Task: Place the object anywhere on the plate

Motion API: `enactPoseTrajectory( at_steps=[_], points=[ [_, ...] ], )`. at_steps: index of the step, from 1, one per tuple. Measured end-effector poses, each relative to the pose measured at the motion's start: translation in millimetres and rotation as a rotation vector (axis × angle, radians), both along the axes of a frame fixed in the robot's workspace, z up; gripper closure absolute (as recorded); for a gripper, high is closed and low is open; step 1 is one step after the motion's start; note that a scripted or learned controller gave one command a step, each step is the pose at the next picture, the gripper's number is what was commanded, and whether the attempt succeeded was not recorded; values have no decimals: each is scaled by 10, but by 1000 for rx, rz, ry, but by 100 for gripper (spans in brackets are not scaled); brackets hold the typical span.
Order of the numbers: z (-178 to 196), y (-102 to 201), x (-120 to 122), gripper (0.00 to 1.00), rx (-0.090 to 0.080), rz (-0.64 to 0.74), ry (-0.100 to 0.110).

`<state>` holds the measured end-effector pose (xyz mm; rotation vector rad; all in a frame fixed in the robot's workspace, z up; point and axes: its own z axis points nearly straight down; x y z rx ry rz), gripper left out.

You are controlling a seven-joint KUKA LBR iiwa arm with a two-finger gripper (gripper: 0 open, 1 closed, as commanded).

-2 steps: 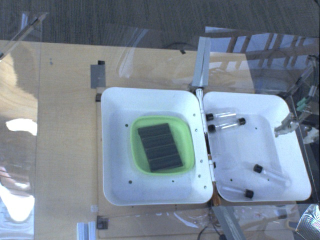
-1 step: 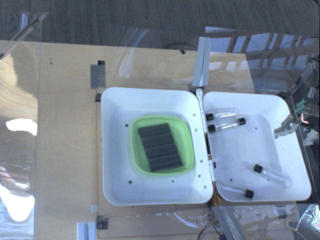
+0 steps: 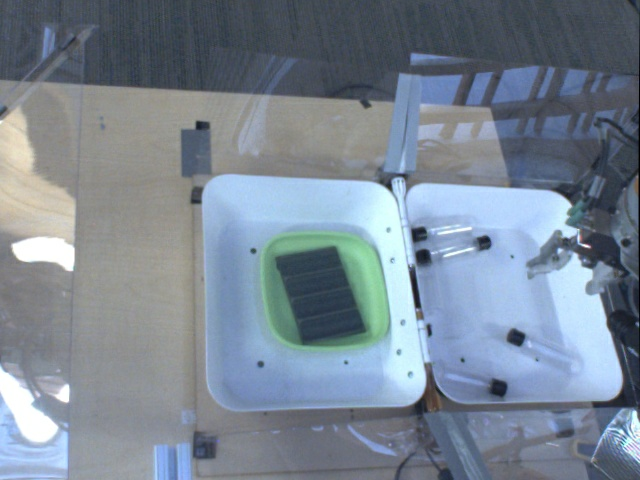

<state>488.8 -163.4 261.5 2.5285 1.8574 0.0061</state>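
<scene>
Clear tubes [image 3: 452, 233] with black caps are lying loose in the right bin [image 3: 560, 203], well apart from the green plate [image 3: 272, 313] in the left bin [image 3: 225, 268]. The gripper [image 3: 558, 253] is hovering at the right bin's right side, fingers spread and holding nothing, so the pick looks not yet made; next it needs to descend over one tube and close.

Green square plate [image 3: 373, 305] sits centred in the left bin, a dark ribbed block [image 3: 319, 294] lying flat on it, slightly turned. Four clear black-capped tubes [image 3: 452, 233] lie scattered in the right bin.
</scene>
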Motion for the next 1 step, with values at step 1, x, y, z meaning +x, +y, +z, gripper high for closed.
enactPoseTrajectory(
  at_steps=[1],
  points=[
    [-49,413,-2,0,1,-50,2]
  ],
)
